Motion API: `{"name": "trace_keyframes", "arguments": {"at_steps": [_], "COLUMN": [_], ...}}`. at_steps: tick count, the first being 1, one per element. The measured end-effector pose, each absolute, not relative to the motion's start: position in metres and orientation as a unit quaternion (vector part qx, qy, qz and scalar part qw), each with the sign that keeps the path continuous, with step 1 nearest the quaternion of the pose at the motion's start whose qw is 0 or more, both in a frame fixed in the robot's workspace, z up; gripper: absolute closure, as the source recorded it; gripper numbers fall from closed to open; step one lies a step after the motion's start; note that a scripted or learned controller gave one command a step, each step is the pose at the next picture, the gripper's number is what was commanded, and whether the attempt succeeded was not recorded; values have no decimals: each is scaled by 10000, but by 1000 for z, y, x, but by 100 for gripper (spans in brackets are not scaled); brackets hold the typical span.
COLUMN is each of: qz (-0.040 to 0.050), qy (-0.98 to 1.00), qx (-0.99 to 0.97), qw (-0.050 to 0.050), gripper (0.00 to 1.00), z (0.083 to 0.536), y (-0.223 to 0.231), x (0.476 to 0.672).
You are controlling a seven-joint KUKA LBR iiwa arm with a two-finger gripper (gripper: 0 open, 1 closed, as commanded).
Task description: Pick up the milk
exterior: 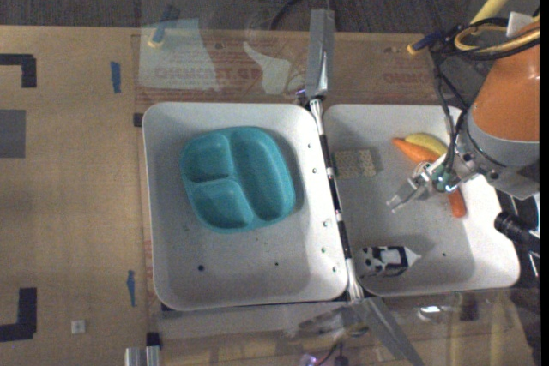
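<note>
The milk [386, 260] is a small black-and-white carton lying on its side near the front left corner of the right bin [480, 266]. My gripper [405, 195] hangs over the middle of the same bin, behind the milk and a little to its right, well apart from it. Its fingers [396, 201] point down and to the left. They stand open with nothing between them.
An orange carrot [410, 149] and a yellow banana [429, 141] lie at the back of the right bin. A second orange piece [458, 204] lies under the wrist, and a beige textured square [356, 162] sits near the left wall. A teal divided plate [240, 178] fills the left bin [163, 210].
</note>
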State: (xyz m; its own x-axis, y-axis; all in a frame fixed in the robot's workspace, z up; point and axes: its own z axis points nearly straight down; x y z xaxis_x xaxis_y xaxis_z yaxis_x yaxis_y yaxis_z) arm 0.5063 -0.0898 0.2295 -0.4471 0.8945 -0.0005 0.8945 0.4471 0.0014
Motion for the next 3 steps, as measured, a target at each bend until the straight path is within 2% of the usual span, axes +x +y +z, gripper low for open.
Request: {"name": "trace_keyframes", "arguments": {"at_steps": [1, 2, 3], "qz": [7, 3, 12], "qy": [8316, 8376, 8368], "qx": [5554, 5462, 5475], "qw": [17, -2, 15], "gripper": [0, 0, 100], "z": [401, 218, 228], "y": [-26, 6, 5], "x": [497, 479, 481]}}
